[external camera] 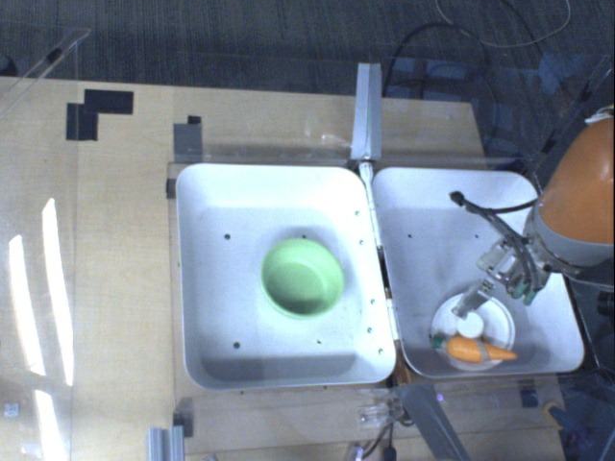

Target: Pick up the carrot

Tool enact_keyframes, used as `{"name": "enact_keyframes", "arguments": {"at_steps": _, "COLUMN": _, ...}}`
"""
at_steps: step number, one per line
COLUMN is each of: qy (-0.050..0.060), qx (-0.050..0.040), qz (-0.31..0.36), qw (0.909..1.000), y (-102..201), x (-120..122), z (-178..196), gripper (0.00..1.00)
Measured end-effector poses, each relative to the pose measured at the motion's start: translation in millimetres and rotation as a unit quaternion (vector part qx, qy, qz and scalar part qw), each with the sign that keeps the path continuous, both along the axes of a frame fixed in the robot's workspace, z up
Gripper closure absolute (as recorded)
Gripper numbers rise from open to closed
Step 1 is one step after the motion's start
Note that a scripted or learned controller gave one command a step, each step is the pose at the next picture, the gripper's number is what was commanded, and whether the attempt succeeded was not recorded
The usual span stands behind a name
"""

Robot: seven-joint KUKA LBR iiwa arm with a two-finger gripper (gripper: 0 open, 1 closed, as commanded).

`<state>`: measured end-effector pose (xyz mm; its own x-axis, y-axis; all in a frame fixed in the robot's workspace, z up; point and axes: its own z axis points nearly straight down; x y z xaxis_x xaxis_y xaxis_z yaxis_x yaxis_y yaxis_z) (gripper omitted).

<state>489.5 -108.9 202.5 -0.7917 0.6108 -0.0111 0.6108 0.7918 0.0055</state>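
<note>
Down at five o'clock of the right-hand shallow white plastic bin: small orange carrot with a pointed tip, lying on its side across the near edge of a small round white plate, tip toward three o'clock. Just beside the carrot's blunt end, at nine o'clock of it, a speck of green on the plate rim.

Reaching in from three o'clock: grey arm with an orange band above the wrist, black cable looping off it toward eleven o'clock. Two-finger metal pincer angled down toward seven o'clock, hanging over the plate, just above the carrot at its twelve o'clock. Nothing visible between the tips; whether apart or together, cannot tell at this slant.

Centred in the left-hand shallow white plastic bin: pale green round bowl, upright, well apart from the carrot. Both bins side by side on the light wooden tabletop, black tape marks at ten o'clock.
</note>
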Motion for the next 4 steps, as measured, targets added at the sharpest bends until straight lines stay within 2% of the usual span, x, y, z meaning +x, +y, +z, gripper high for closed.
{"name": "enact_keyframes", "arguments": {"at_steps": 1, "qy": 0.003, "qx": 0.0007, "qz": 0.054, "qw": 0.9986, "y": 4.9, "x": -0.7, "z": -76.6, "gripper": 0.00}}
{"name": "enact_keyframes", "arguments": {"at_steps": 2, "qy": 0.000, "qx": 0.0000, "qz": 0.019, "qw": 0.9998, "y": 10.3, "x": 0.5, "z": -2.3, "gripper": 0.00}}
{"name": "enact_keyframes", "arguments": {"at_steps": 3, "qy": 0.003, "qx": 0.0011, "qz": -0.007, "qw": 1.0000, "y": 3.4, "x": -0.8, "z": -70.6, "gripper": 0.00}}
{"name": "enact_keyframes", "arguments": {"at_steps": 4, "qy": 0.000, "qx": 0.0009, "qz": -0.072, "qw": 0.9974, "y": -10.5, "x": 0.0, "z": -9.5, "gripper": 0.00}}
